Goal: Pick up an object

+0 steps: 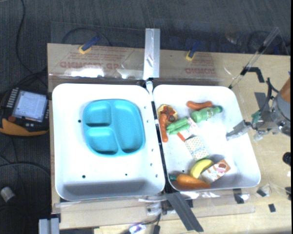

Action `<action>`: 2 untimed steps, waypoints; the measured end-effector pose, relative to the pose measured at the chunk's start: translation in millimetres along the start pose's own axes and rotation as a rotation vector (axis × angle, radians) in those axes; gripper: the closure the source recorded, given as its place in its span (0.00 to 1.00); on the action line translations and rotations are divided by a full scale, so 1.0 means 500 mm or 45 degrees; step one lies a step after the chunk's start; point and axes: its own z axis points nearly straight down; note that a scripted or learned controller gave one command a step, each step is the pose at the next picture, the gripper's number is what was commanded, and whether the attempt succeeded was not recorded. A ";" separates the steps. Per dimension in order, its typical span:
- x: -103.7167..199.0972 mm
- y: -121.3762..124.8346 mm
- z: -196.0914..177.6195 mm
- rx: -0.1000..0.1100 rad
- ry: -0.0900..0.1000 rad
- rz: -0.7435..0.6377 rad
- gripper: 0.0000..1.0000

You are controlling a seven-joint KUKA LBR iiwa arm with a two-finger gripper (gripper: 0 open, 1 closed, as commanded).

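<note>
Tool (240,130) over right bin's (248,152) bare right edge — toys (195,145) left.

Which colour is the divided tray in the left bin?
Light blue tray, camera view.

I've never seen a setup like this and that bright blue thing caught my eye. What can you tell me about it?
It is a light blue plate with rounded corners, looking like smooth plastic. Raised ridges divide it into three compartments: two smaller ones at the top and left, one larger on the right. It lies flat near the middle of the left white bin, resting on the bin's floor, with nothing in it and nothing else touching it.
</note>
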 end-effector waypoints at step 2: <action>0.211 0.034 0.062 0.003 -0.003 0.316 0.00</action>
